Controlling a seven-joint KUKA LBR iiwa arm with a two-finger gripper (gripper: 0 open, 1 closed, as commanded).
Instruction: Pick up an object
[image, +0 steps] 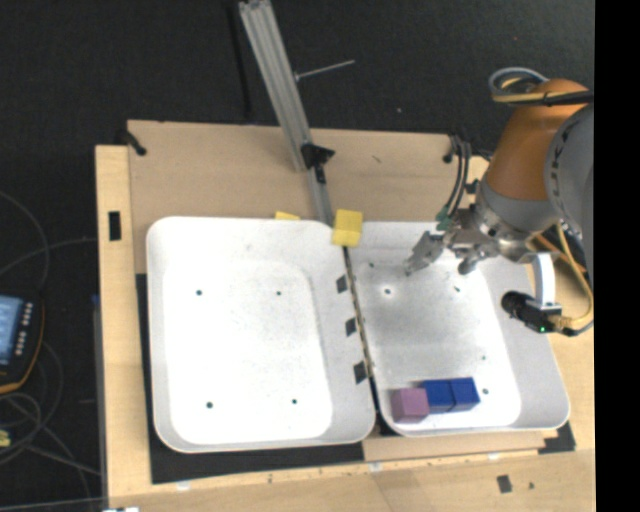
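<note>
Gripper (440, 256) hangs over the upper part of the right bin (520, 395), in the right half of the frame, at the end of the grey arm (525, 165) with its orange band. Its two fingers are spread apart, one tip pointing toward the left of the frame and the other lower and to the right, so the jaws stand open with nothing between them. The candidates for pick-up lie well apart from it: a purple block (409, 403) and a blue block (449, 394) sit touching side by side against the bottom wall of the right bin, purple on the left, blue on the right. From the jaws they lie straight down the frame, with the bare bin floor between. The blue piece looks wider than tall in the picture, its long axis running left to right along the bin wall; the purple one looks nearly square. In my judgement the coming move is a travel down the frame followed by a descent, and the closeness of the two blocks to each other and to the wall leaves little room for the fingers. A yellow block (346, 228) rests on the rim between the bins, at the top, left of the gripper. The left bin (170, 300) lies beyond it on the table (210, 165).
</note>
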